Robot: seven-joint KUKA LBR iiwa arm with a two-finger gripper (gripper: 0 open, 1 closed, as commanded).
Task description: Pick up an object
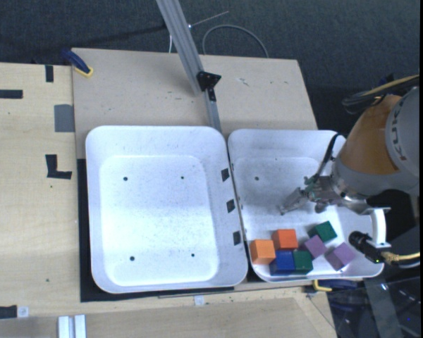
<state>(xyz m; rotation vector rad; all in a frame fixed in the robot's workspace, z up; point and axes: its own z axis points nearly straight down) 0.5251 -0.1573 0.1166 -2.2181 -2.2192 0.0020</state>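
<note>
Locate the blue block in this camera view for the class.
The blue block lies in the right bin, near its front wall, between an orange block on its left and a green block on its right.

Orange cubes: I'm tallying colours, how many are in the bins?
2, both in the right white bin: one small orange cube near its front left corner, another just behind it. None seems hidden.

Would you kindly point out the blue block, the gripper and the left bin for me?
blue block (285, 261): camera view, its top face.
gripper (290, 204): camera view, midway between its fingertips.
left bin (95, 189): camera view, its left rim.
</note>
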